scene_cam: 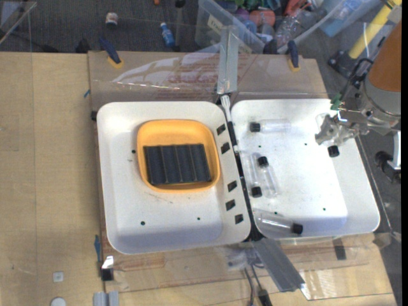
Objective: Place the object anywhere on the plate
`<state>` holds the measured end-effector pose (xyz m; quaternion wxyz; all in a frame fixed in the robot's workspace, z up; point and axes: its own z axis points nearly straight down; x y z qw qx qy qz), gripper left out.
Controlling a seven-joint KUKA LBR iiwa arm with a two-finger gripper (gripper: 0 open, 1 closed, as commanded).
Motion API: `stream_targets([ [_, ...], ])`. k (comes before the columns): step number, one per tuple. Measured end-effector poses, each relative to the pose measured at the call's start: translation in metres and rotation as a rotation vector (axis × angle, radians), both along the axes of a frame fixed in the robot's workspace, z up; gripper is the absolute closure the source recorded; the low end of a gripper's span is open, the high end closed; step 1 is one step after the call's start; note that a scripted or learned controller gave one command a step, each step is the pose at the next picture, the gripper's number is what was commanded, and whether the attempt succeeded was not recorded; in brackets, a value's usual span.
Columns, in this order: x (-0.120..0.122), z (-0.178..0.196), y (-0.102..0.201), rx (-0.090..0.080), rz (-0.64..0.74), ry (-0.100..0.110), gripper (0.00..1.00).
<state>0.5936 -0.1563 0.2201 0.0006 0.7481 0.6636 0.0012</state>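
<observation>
The bench (44, 171) carries two shallow white bins side by side; the left bin (121, 228) holds an orange plate (143, 136) near its middle, and a dark ribbed rectangular object (177, 164) lies flat on that plate, covering much of its floor, its ridges running front to back; the right bin (331, 203) holds several clear plastic vials with black caps, one (271, 127) near the far wall lying sideways, two (262, 174) near the middle lying close together by the divider, and one (280, 225) at the near edge; the arm reaches in from the right, its orange band (387, 69) at the frame edge; the end effector (331, 136) hangs over the right bin's far right part, well apart from the plate; whether its fingers are spread or closed I cannot tell, and nothing is seen between them; behind the bench a clear tub (268, 11) holds coloured items.
</observation>
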Motion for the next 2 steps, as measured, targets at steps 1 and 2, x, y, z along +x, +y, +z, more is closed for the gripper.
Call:
stream_targets([
  [1,0.06,-0.01,0.003,-0.003,0.072,-0.001,1.0],
  [2,0.074,-0.014,0.034,-0.003,0.117,-0.002,1.0],
])
